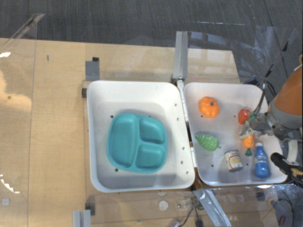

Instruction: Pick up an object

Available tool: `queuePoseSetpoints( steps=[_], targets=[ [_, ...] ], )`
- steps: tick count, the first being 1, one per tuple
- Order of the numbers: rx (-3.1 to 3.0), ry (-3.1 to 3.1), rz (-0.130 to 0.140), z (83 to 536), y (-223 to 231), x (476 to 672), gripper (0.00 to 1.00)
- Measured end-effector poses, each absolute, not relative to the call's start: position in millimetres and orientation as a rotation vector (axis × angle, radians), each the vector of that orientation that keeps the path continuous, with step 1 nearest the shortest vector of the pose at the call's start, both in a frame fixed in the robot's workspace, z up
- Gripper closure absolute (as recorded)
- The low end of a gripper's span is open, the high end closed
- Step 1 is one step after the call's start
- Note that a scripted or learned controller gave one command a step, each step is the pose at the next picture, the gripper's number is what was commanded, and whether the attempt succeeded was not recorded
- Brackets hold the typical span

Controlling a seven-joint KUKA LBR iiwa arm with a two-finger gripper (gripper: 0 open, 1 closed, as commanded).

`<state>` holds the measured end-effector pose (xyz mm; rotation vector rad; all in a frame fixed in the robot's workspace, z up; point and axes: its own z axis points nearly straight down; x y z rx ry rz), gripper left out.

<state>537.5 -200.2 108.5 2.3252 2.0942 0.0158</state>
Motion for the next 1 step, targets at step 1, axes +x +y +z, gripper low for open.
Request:
queuePoseSetpoints(
  steps=[1],
  targets=[
    [2.524, 1.859, 0.010, 203.9, -144.3, 545.2, 1.00]
  ],
)
